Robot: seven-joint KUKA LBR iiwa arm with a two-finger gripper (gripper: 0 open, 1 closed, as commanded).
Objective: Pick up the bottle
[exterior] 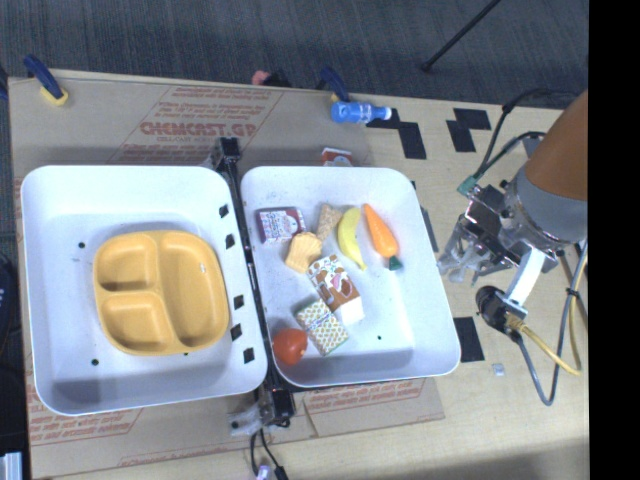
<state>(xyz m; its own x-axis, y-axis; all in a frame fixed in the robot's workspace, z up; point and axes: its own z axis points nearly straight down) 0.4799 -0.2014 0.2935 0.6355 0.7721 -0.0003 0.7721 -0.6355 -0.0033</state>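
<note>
Judging from how things lie, nothing of the task is yet done. The bottle (360,113), blue with a pale end, is seen lying on its side on the counter (480,408), beyond the far rim of the right bin (425,343) and outside both bins. The claw (470,258) is held to the right of that bin, over the bare counter and well apart from the bottle; nothing is seen between its fingers, but whether they are spread or pressed together cannot be told from this blurred view. The whole of the work is therefore left: the approach, the closing and the lift.

Inside the right bin a carrot (380,231), a banana (348,238), a tomato (290,346), a dark red packet (279,223), a tan biscuit-like piece (303,252) and two small printed cartons (334,283) are scattered. In the left bin (50,268) a yellow divided plate (160,290) is laid. A blue clamp (334,84) is fixed just beside the bottle at the counter's far edge, and it may crowd a grasp from that side. The bin's far wall is also set between claw and bottle, so it would probably have to be cleared.
</note>
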